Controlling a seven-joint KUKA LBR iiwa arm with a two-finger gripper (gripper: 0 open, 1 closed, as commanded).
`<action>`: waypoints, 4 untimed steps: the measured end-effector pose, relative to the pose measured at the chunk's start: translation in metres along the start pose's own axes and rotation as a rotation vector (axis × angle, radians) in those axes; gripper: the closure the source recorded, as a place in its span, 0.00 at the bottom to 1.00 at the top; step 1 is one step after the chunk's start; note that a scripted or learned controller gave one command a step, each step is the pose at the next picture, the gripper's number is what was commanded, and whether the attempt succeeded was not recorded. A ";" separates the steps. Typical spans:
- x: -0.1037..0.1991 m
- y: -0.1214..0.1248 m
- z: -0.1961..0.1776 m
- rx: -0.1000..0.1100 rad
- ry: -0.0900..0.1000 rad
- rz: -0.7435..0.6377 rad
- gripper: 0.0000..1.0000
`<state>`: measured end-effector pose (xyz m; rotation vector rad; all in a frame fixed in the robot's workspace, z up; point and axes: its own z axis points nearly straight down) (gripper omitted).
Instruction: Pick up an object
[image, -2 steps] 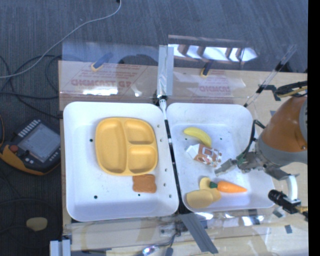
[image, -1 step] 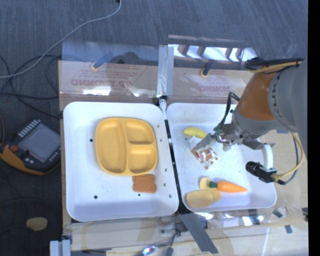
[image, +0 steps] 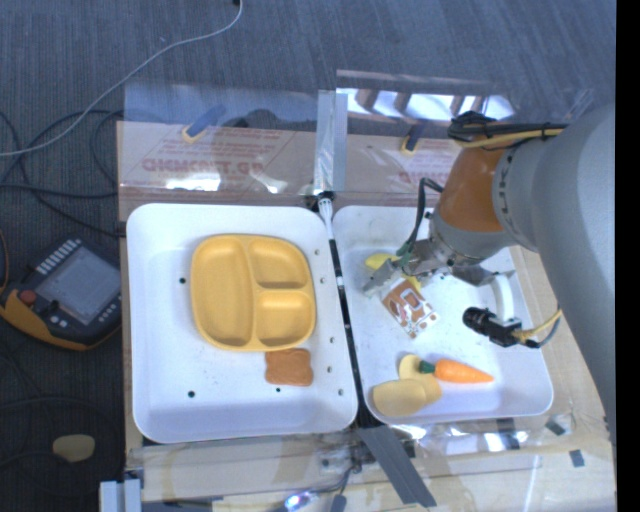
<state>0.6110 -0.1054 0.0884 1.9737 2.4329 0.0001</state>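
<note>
Light is even and fairly bright, coming from overhead. The two white bins (image: 150, 400) are near overexposed, with little surface detail. Glare streaks the clear plastic sheeting (image: 430, 105) along the bench's far edge. Shadows are soft and short, hugging the yellow divided tray (image: 250, 290). The grey arm (image: 585, 230) at right looks blurred and oversized.

Tray (image: 252, 292) in left bin (image: 150, 330); carrot (image: 462, 372) in right bin (image: 520, 385).
</note>
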 end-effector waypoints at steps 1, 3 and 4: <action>-0.001 0.001 -0.010 -0.002 -0.003 -0.001 1.00; 0.049 0.028 -0.095 0.007 0.004 0.193 1.00; 0.019 -0.007 -0.154 0.008 0.004 0.170 1.00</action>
